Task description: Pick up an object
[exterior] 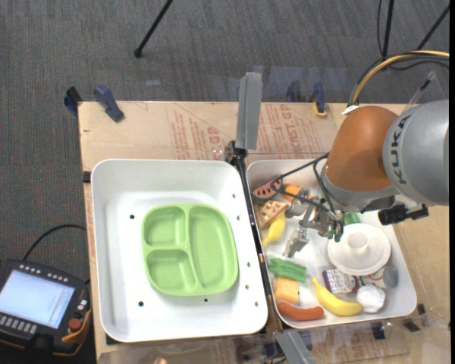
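The grey metal two-finger gripper [299,240] hangs low in the right white bin [406,279], just left of a round white plastic lidded cup [358,249]. Its fingers look slightly parted with nothing visible between them. Below that cup lie a yellow banana [335,299], an orange carrot [300,312] and a green bean pod [287,268]. The left white bin [114,203] holds a green 3-compartment tray [189,249].

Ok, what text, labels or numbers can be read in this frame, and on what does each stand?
"KUKA": on the grey arm, reading sideways.
Red print on the cardboard under the bins: upside down, too blurred to read.
Pendant screen: nothing legible.
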`<state>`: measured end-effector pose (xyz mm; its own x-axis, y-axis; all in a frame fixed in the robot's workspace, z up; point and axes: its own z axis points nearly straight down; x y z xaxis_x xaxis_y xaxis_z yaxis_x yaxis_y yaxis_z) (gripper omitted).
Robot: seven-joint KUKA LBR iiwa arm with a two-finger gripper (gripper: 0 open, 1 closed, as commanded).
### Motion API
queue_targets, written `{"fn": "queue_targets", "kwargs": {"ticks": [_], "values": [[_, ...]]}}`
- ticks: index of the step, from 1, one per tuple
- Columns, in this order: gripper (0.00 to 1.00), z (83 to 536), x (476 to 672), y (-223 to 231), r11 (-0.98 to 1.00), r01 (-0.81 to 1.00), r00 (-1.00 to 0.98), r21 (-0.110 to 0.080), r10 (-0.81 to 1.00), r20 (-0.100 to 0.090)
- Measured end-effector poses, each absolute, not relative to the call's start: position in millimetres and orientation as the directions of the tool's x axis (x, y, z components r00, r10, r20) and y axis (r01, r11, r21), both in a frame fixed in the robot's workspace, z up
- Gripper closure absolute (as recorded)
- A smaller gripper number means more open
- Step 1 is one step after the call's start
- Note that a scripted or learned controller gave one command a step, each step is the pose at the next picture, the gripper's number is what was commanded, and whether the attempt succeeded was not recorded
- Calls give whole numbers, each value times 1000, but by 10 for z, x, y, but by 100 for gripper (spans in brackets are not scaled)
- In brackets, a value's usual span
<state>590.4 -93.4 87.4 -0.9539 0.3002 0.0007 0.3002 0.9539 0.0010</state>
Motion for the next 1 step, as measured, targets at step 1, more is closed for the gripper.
{"fn": "queue_targets", "kwargs": {"ticks": [1], "values": [[0,902,4978,-924,935,354,-935,2,354,-8]]}}
